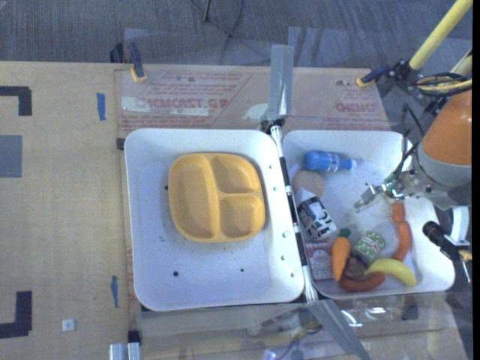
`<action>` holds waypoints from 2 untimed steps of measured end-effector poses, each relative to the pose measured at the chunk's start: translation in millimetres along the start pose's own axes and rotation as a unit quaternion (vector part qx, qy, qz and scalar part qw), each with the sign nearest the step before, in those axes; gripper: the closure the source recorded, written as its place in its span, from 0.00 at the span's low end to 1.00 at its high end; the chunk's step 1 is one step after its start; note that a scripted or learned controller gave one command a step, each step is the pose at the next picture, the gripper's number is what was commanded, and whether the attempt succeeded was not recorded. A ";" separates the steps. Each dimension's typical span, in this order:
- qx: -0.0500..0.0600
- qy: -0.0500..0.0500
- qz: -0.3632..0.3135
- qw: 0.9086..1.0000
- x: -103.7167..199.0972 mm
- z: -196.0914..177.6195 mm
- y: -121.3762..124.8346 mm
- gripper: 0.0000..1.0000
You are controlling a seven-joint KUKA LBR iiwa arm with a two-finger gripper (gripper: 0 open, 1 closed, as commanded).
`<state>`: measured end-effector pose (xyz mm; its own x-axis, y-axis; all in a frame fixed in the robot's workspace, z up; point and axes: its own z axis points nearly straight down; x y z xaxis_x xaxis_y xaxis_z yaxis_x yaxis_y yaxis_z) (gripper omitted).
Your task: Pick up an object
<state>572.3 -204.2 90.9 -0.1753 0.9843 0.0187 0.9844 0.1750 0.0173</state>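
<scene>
Grey metal gripper hangs with nothing in it, fingers looking apart, over the right white bin, so the reaching step is on, and next it should drop onto the long orange sausage toy just below it.

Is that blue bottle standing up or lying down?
Lying down. The blue bottle rests on its side on the right bin's floor, its long side showing, lengthwise across the view.
</scene>
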 end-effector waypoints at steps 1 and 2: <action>0.006 0.001 0.000 1.000 -13.0 2.5 63.0 0.00; 0.001 -0.010 -0.001 1.000 -18.1 -10.9 64.7 1.00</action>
<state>639.0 -210.9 102.6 -0.1767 0.9843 -0.0006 0.9842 0.1767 0.0153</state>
